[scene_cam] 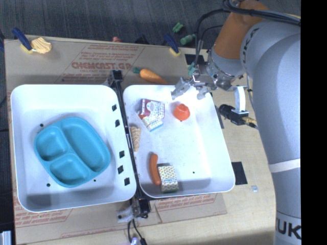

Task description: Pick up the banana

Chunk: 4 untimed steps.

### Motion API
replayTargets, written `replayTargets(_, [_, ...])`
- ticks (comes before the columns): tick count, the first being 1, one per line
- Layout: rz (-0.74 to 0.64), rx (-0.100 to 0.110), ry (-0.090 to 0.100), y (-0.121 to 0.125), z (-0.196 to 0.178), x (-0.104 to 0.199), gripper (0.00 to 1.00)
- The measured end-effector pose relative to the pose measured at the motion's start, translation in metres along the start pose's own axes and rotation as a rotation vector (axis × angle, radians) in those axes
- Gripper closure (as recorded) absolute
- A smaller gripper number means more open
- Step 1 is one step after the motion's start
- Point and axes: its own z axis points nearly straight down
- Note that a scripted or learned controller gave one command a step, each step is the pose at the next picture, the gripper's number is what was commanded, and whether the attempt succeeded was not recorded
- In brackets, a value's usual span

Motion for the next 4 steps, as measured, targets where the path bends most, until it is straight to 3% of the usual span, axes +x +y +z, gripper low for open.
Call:
replayTargets(1, [0.136, -0.006, 0.0, -0.059, 0.101, 0.048, 0.0])
replayTargets(2, [-0.236, 0.0, 0.002, -0.113, 0.104, 0.065, 0.0])
replayTargets(3, [-0.391, -0.003, 0.0, -0.087, 0.104, 0.072, 0.0])
replayTargets(4, [-0.781, -0.004, -0.003, -0.061, 0.104, 0.073, 0.0])
